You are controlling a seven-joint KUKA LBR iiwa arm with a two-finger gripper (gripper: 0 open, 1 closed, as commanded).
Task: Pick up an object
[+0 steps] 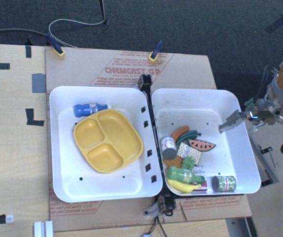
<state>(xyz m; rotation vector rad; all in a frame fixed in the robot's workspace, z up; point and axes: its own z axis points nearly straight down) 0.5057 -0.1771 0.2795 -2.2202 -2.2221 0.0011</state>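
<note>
Starting at the left of the table: a bare wooden surface carried strips of dark tape, with a sheet of printed cardboard laid under both bins and held by two yellow-and-blue clamps at its far edge.

Left bin: held a yellow divided plate, set at a slant near the middle, three compartments showing. A blue bottle with a white cap lay on its side just beyond the plate's far rim, close to touching it.

Right bin: held a cluster of small things toward the near left part. A silver can stood beside the dividing wall; an orange sausage-shaped toy and a dark green piece lay just behind it. A watermelon slice lay to the right of these. A green bottle and a banana sat at the near rim, touching. A green-labelled can lay on its side in the near right corner, apart from the cluster.

Pincer: hung over the right bin's far right part, well apart from every object, grey and pointed leftward. Whether it was apart or together cannot be told; nothing was seen in it.
</note>
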